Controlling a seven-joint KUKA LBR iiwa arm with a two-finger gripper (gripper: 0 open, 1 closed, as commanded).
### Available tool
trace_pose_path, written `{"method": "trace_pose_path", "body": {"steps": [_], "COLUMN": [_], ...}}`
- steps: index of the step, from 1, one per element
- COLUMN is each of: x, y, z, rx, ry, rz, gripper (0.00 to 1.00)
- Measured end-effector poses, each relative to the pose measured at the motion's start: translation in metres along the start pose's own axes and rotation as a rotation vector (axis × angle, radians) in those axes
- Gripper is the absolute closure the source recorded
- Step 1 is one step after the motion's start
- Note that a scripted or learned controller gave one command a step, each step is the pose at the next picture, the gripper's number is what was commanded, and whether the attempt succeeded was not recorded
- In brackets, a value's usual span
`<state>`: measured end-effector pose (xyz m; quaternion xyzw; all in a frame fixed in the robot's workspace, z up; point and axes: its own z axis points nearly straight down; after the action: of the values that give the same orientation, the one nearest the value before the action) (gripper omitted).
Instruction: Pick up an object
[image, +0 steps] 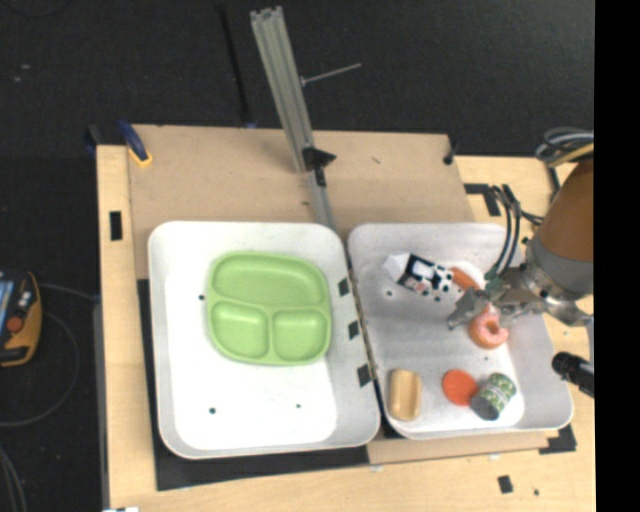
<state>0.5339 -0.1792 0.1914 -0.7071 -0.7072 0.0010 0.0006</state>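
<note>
Reaching in from 3 o'clock, the arm (565, 235) hangs over the right bin (420, 420), its orange band at the frame's right side and the gripper (478, 305) low over the bin's 3 o'clock part. The metal fingers (462, 317) point toward 9 o'clock and look spread apart, with nothing seen between them. A pink ring (489, 331) lies just under and beside the gripper, at its 5 o'clock; whether a finger touches it cannot be told. At the gripper's 10 o'clock lies a white box (420, 275) with black marks, an orange piece (466, 279) at its right end. Toward the bin's 6 o'clock edge sit three things in a row: a tan block (404, 393) at the left, a red disc (458, 386) in the middle, and a green-grey ball (493, 394) just beside the disc, at its 3 o'clock. The left bin (180, 400) holds a green tray (268, 307) with three sections, lying toward the bin's 12 o'clock half. A grey rail (285, 90) runs from 12 o'clock down to the gap between the bins.
</note>
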Motion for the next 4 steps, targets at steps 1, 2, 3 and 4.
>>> {"method": "trace_pose_path", "body": {"steps": [1,2,3,4], "x": [0.003,0.002,0.001,-0.004], "y": [-0.01,-0.009,-0.007,-0.003], "z": [0.057,0.092,0.078,0.014], "rx": [0.002,-0.003,-0.009,-0.011], "ry": [0.001,-0.001,-0.001,-0.003], "rz": [0.0,0.002,0.005,-0.002], "gripper": [0.0,0.0,1.0,1.0]}}
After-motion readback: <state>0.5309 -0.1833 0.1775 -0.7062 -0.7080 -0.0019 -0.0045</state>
